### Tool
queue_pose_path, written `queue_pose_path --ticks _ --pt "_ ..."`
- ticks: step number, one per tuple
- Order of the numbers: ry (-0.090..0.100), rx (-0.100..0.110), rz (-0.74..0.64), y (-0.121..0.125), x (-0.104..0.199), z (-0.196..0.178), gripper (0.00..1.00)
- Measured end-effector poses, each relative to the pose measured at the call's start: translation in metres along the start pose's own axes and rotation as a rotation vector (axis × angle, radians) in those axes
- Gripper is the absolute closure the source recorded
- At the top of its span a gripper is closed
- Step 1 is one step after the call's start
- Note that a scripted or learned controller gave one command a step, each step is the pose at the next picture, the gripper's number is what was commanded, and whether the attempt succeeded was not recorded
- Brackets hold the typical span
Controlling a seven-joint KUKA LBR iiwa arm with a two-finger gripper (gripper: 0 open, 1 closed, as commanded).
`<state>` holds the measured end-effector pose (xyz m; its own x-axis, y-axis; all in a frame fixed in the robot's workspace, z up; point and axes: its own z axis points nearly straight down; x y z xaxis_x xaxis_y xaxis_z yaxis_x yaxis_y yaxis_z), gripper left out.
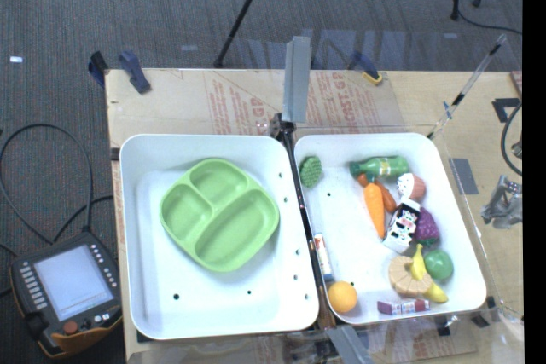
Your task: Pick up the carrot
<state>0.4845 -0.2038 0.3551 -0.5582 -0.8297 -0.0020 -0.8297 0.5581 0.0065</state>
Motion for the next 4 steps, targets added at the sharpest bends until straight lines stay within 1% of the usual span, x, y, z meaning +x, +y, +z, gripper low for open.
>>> queue_pose_path --ticks 1,2,3,4 --pt "-0.001 0.009 -0.128 0.02 -0.017 -0.052 1.0" --pt "0.0 -0.002 -0.107 0.017 -0.01 0.027 1.0" --pt "-0.002 0.009 -0.251 0.05 -0.095 -0.039 1.0" --pt "0.004 -0.008 -0.147 0.076 -0.096 0.083 1.0"
